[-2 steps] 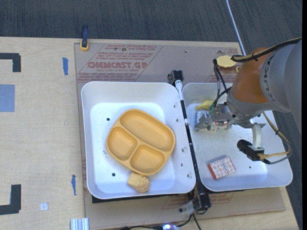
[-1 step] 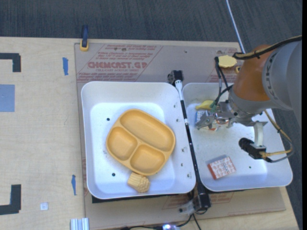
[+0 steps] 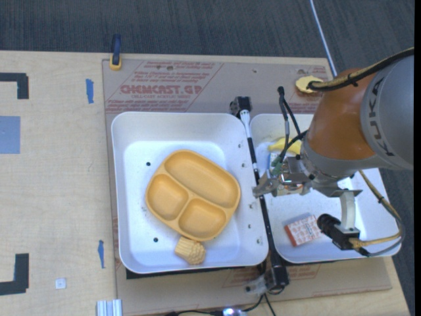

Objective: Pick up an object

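The claw [image 3: 273, 184] hangs low over the inner edge of the right white plastic bin [image 3: 378, 242], beside the divider; whether it is open or closed cannot be told, the wrist masking it. Candidate objects lie close: a small red-and-white printed packet [image 3: 302, 230] just beside the arm, and a yellow item [image 3: 284, 145] partly hidden behind the wrist. The left white bin [image 3: 125, 176] carries a tan three-compartment plastic plate [image 3: 192, 194] and a yellow corn-cob toy [image 3: 190, 249], well apart from the arm on the worktop [image 3: 52, 196], probably not this try's target.
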Tool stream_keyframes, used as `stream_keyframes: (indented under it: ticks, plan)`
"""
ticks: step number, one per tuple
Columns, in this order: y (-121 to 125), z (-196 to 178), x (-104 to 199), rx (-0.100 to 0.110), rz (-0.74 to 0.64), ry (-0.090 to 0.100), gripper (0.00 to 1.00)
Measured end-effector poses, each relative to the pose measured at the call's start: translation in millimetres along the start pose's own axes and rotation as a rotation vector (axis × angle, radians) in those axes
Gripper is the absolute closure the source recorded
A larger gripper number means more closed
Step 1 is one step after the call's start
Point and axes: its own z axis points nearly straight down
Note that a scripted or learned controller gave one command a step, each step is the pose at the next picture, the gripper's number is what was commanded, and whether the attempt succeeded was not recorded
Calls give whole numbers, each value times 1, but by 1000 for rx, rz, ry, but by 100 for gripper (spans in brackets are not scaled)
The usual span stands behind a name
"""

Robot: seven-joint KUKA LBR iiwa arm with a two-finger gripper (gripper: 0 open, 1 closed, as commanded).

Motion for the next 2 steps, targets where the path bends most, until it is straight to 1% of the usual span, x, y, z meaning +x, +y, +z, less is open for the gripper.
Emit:
stream_keyframes:
  ticks: [1, 2]
  plan:
    - [-24, -20, -43, 2, 2, 0, 100]
    - [-22, -30, -42, -2, 1, 0, 100]
